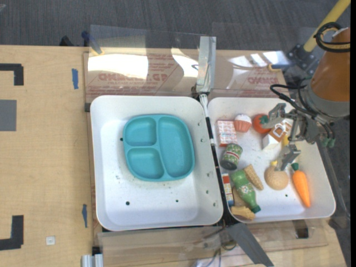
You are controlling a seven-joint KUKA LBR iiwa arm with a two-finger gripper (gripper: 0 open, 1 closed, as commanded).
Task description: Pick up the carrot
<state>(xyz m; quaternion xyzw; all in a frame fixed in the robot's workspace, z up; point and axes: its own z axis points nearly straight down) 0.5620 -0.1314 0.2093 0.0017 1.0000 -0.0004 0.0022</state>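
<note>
The carrot [301, 187], orange with a small green top, lies in the right bin [325, 207] close to its right wall, pointing toward the front. My gripper [282, 137] hangs over the back right part of that bin, up and to the left of the carrot and apart from it. Its fingers [288, 156] are spread open and grip nothing. The lower finger ends just above the carrot's green top and a tan bun [276, 179].
The right bin also holds a red tomato [260, 123], a cupcake [242, 122], a red-and-white box [226, 131], a green can [232, 156], a green bottle [245, 188] and a cone [253, 176]. A teal divided plate [158, 147] lies in the left bin [105, 204].
</note>
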